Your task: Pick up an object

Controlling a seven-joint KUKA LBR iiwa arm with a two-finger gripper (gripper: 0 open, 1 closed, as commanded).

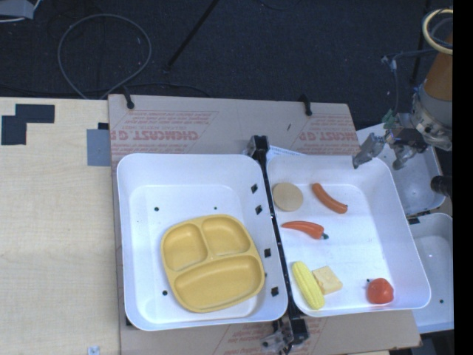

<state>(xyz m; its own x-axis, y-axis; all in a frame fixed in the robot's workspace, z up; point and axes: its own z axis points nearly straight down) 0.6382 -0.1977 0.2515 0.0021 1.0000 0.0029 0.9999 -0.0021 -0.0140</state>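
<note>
Six small food items lay in the right bin (414, 272), none of them lifted. Nearest the camera: a tomato (380, 291) in the near right corner, a cheese cube (327, 279) touching a corn cob (308, 285) at the near left. Mid-bin: a carrot (304, 228) lying across. Farther back: a round cookie (287, 196) by the divider and a sausage (329, 198) angled beside it. Left bin (140, 220) held a yellow divided plate (212, 262).

Gripper (383, 148) hung over the far right corner of the right bin, fingers spread apart, nothing between them. Arm's orange band (439, 76) was at the upper right edge.

Risk, as judged: corn and cheese sat in contact, so a descent there could catch both or wedge a finger between them. Tomato was round and close to the bin wall; it could roll off the pads or a finger could strike the rim. Carrot and sausage were slim, so closing along their length would likely slip.

Sausage was the closest candidate, lying near and toward the camera-left of the gripper; the tomato was well apart, toward the near edge.
</note>
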